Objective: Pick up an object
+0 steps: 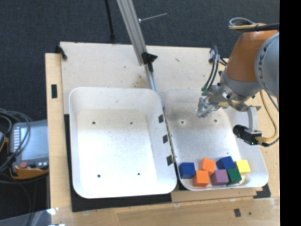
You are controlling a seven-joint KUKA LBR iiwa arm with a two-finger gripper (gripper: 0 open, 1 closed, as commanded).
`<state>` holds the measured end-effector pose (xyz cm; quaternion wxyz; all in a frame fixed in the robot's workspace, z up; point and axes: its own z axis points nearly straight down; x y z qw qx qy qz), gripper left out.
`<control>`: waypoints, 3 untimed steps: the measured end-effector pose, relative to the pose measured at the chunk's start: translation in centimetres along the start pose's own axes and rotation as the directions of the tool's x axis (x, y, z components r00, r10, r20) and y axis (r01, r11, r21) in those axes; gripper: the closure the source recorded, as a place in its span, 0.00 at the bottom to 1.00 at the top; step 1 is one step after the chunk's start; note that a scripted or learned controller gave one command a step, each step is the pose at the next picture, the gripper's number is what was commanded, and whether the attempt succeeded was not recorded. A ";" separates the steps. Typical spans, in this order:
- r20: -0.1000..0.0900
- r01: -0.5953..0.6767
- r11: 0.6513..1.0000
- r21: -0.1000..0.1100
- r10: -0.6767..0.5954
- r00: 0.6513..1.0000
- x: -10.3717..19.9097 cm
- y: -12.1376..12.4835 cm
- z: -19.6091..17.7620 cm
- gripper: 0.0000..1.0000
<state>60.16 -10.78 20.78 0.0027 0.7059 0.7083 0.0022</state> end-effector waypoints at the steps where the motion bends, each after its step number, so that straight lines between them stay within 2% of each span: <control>1: -0.002 0.004 1.000 0.003 -0.004 1.000 4.7 1.5 -1.6 1.00; 3: -0.002 0.005 1.000 0.005 -0.005 1.000 16.2 4.6 -1.1 1.00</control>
